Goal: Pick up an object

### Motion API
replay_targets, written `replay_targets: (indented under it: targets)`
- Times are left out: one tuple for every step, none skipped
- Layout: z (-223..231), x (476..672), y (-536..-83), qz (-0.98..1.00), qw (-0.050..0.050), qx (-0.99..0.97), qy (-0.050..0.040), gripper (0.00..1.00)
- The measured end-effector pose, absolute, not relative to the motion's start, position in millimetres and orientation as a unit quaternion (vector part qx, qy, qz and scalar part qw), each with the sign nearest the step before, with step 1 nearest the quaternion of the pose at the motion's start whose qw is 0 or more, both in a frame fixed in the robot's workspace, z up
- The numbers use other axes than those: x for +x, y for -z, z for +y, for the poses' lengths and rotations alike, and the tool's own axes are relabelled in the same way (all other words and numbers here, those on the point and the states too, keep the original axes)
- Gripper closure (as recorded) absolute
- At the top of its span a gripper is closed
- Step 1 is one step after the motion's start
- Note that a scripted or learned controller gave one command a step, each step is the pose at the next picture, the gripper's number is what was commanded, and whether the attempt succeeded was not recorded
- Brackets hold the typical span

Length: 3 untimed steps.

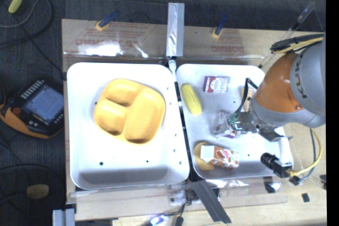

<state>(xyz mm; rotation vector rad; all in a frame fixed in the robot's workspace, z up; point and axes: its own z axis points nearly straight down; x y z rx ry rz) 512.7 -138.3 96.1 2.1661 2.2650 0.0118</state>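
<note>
- Corn: yellow cob in right bin, far-left part, just beside the wall between the bins. Long axis runs far-to-near w/ slight lean, near end angled a bit right. Lies flat.
- Red box: small red-and-white carton, far part of right bin, right of corn, apart from it. Lies flat, roughly square-on to bin edge, long side left-right.
- Carton: orange/white/red pack, near part of right bin, long axis left-right w/ slight tilt. Its left end sits on or against a yellow round thing; can't tell which is on top.
- Crinkled packet: shiny wrapper mid right bin, betw. red box and carton. Shape too crumpled to give an axis.
- Gripper: down in right bin, right next to the crinkled packet, maybe touching. Fingers hidden in dark clutter under the wrist; can't tell if apart or together, or if anything's betw. them.
- Arm: grey w/ orange band, comes in from right, over right side of right bin.
- Left bin: holds one big yellow lumpy tray, three rounded hollows, sits centre-far, slightly skewed.
- Bins side by side, touching along middle wall.
- Off bench, left on floor: handheld pendant w/ screen, cables.
</note>
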Motion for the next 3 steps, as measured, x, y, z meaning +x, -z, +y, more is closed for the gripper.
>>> replay_targets:
  targets:
    - [-88.4, 587.8, -180.5, 0.704, -0.001, 0.71, 0.003, 1.0]
    - [-107.5, 586.9, -102.5, 0.757, -0.002, 0.653, 0.0028, 1.0]
    - [-64.8, 651.3, -180.5, 0.751, -0.001, 0.661, 0.003, 1.0]
